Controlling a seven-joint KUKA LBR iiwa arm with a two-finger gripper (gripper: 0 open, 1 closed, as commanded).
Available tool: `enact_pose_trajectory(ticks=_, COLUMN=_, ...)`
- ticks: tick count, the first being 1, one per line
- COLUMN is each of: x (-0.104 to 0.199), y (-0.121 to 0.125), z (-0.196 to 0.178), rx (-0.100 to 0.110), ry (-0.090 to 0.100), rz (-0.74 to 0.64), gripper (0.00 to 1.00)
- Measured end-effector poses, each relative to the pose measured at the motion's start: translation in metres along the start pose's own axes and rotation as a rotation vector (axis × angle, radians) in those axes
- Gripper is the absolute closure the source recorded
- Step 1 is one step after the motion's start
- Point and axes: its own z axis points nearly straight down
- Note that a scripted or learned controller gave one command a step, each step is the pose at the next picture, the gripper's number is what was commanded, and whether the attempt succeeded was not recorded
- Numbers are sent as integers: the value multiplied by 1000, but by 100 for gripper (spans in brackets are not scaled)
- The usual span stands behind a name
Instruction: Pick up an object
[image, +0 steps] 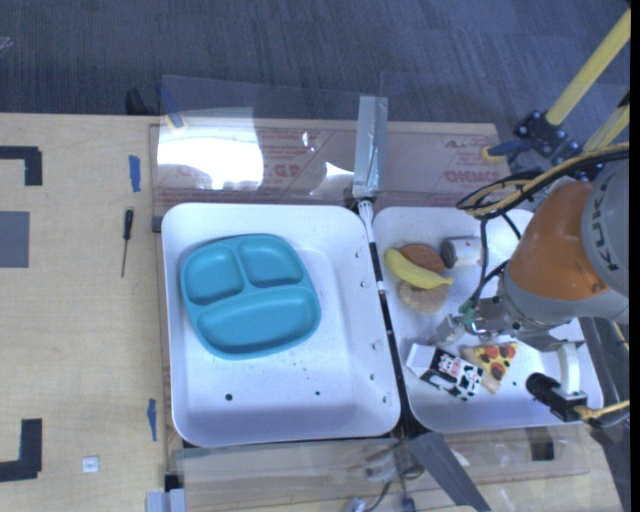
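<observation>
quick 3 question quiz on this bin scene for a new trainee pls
1. True or false: the blue divided plate lies in the left bin.
2. Which item sits nearest the back of the right bin? A) the banana B) the pizza slice toy C) the black and white patterned item
3. Fill in: the arm's orange band hangs over the ____ bin.

Key: 1 true. 2 A, the banana lies toward the back, while the other two are near the front. 3 right.
</observation>
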Motion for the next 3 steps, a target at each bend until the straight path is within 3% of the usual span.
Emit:
enact_pose_trajectory(ticks=1, x=-2, y=124, z=3, rx=6, ry=0, rz=-28, gripper=0)
enact_pose_trajectory(ticks=2, x=-2, y=125, z=-8, rx=5, ry=-2, rz=-31, gripper=100)
enact_pose_trajectory(ticks=3, x=59, y=153, z=-100, rx=-4, ry=0, rz=28, gripper=100)
